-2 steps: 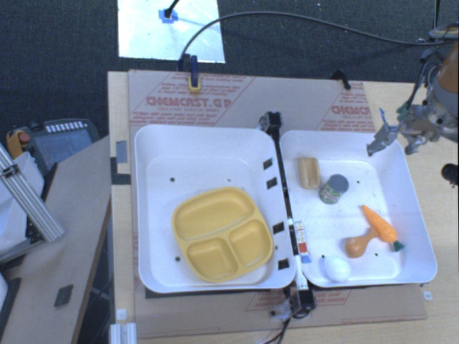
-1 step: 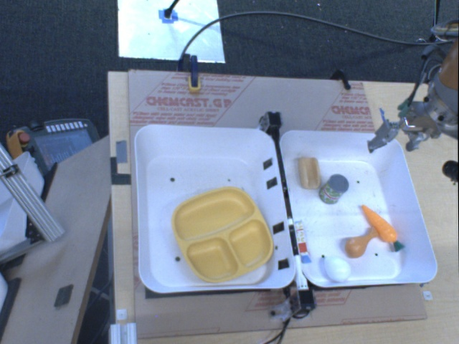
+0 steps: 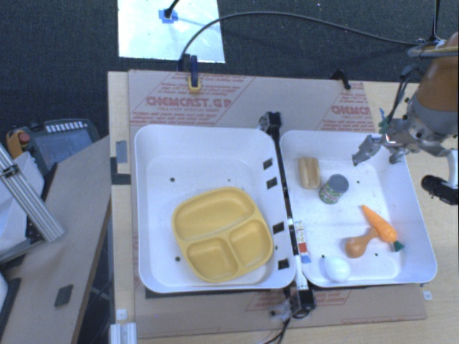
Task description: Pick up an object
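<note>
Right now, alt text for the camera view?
A grey arm's pincer hovers over the right white bin, which holds a tan bread-like block, small grey can, orange carrot, tan gourd-shaped toy and white egg. The left white bin holds a yellow divided tray.

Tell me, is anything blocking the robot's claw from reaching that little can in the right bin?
Nothing visible does. The end effector hovers over the right bin's upper right area, and bare white floor lies between it and the can. The tan block sits on the can's far side, to its left.
</note>
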Robot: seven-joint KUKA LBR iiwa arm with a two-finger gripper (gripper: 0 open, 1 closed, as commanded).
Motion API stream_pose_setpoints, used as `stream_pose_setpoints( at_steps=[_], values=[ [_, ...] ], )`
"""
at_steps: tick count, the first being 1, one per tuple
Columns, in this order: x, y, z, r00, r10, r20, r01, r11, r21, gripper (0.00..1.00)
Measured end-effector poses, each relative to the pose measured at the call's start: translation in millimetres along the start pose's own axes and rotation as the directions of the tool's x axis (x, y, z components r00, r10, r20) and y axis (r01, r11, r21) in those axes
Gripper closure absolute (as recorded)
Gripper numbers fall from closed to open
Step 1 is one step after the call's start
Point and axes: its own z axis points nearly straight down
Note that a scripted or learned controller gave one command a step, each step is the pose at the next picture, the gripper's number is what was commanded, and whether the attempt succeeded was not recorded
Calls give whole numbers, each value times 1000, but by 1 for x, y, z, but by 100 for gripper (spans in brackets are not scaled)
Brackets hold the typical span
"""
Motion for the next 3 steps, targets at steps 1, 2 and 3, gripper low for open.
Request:
stream_pose_setpoints(
  at_steps=[1, 2, 3],
  values=[
    [3, -6, 44, 1000, 3, 1, -3, 1000, -1, 0],
    [4, -7, 96, 1000, 4, 0, -4, 1000, -1, 0],
    [3, -4, 82, 1000, 3, 3, -3, 1000, -8, 100]
  ],
)
